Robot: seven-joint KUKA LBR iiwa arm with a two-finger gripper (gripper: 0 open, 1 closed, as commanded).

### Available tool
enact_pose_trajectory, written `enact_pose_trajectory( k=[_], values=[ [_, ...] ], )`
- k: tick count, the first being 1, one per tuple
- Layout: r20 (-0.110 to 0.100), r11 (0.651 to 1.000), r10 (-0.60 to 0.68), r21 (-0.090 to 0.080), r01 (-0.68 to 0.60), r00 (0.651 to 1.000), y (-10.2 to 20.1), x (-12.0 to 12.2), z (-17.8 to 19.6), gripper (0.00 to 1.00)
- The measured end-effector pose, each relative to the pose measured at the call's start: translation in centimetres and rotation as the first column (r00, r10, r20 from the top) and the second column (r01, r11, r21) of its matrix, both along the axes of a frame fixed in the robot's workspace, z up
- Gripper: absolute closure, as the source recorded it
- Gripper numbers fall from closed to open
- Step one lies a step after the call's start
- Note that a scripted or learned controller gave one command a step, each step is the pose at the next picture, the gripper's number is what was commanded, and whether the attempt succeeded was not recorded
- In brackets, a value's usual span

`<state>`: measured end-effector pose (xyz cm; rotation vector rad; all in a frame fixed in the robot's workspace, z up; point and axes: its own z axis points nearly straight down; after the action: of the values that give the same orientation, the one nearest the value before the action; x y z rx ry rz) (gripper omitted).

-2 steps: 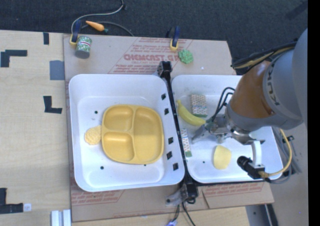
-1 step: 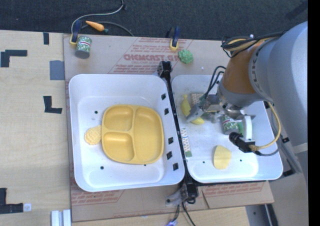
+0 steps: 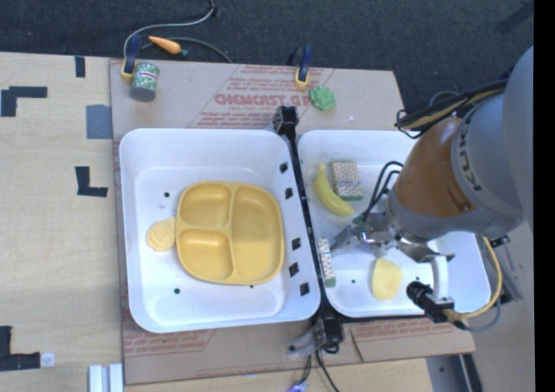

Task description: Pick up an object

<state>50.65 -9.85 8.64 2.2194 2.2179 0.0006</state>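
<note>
Over the right bin [image 3: 486, 282], operator, you have the arm [image 3: 473, 165]: grey upper link entering from the right edge, orange band [image 3: 434, 178] above the wrist, wrist bent down and leftward into the bin.

Gripper [image 3: 360, 234]: low over the bin floor, left of the wrist body, just below the banana; whether it is wide or narrow you cannot tell, since the wrist covers most of it, and nothing can be seen held.

Right bin contents for you to note:
- banana [image 3: 330, 195], yellow, curved, lying near the bin's left wall, upper half.
- patterned block [image 3: 347, 178], small, touching or just beside the banana's right side.
- pale yellow lump [image 3: 386, 278], near the bin's front, just below the wrist.
- narrow patterned strip [image 3: 326, 262], lying along the left wall.

Left bin [image 3: 143, 208] contents:
- yellow divided plate [image 3: 231, 232], three compartments, centred.
- round yellow cracker-like piece [image 3: 160, 235], touching the plate's left edge.

Cardboard [image 3: 251, 100] behind the bins:
- small can [image 3: 144, 81], far left corner.
- green lump [image 3: 323, 98], near the bins' divide.
- orange carrot-like piece [image 3: 165, 45], just past the cardboard's rear edge.
</note>
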Motion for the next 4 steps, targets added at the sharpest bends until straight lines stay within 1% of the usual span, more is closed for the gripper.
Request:
enact_pose_trajectory(
  k=[1,2,3,4],
  values=[
    [0.003,1.0,0.003,0.001,-0.003,1.0,-0.7,7.3,0.0,0.0],
    [0.001,1.0,-0.001,-0.002,0.001,1.0,0.1,-1.8,0.0,0.0],
    [0.003,1.0,0.002,0.001,-0.002,1.0,0.5,5.5,0.0,0.0],
    [0.0,1.0,0.003,0.001,-0.003,1.0,-0.7,11.2,-0.1,0.0]
  ],
)
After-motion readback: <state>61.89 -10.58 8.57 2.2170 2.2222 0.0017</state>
